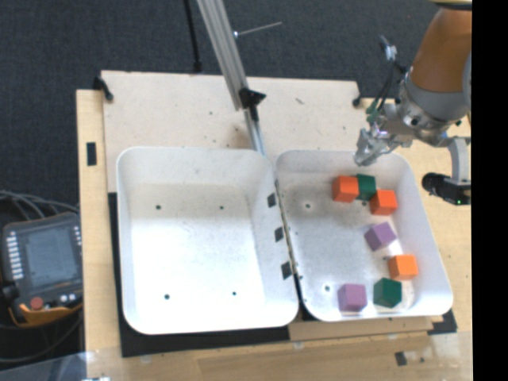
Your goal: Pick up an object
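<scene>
The pale wooden bench [182,109] sat on dark grey carpet [95,22], speckled and scuffed along its back edge. On it lay two shallow white bins side by side. The left white bin [135,213] showed a bare floor with only a few dark dots, while the right white bin [313,228] carried all the blocks. A slanted silver aluminium rail [222,46] ran down from the top of the view to the seam between the bins. A grey teach pendant with a dark screen [44,260] rested off the bench's left side, cables trailing behind it.

The grey arm with its orange band [444,50] came in from the right, and the two-finger gripper [367,153] hung over the far rim of the right bin; whether it was clenched or released could not be told, and nothing showed in its grasp.

Just below it sat a tight cluster: an orange cube [344,188] touching a small dark green cube [366,185], with a second orange cube [384,202] just beside that. Further down the right side came a purple cube [380,235], then a third orange cube [403,266]. Near the front rim a second purple cube [352,297] and a larger green cube [387,292] sat close together.
</scene>
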You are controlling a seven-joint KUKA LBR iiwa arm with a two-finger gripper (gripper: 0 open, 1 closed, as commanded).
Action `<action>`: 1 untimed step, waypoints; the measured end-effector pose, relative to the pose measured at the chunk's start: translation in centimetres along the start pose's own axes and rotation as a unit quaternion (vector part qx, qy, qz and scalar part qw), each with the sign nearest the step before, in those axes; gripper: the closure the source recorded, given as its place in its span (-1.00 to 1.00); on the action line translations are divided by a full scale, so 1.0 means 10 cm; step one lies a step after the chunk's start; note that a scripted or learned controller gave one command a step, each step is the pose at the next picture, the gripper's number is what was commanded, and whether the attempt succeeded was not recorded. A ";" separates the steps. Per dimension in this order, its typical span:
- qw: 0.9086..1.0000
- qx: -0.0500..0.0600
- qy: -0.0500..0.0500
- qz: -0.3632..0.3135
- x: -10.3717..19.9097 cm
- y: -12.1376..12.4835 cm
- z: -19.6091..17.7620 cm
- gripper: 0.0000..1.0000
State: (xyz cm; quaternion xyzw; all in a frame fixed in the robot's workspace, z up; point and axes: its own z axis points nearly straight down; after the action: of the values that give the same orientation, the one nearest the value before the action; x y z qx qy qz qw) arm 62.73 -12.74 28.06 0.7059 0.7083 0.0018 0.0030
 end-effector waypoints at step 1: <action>1.000 0.003 0.001 -0.002 0.51 -0.08 -0.05 1.00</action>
State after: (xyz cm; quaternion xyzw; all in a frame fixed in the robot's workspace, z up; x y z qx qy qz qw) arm 61.95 -7.65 28.52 0.7048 0.7094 0.0004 0.0000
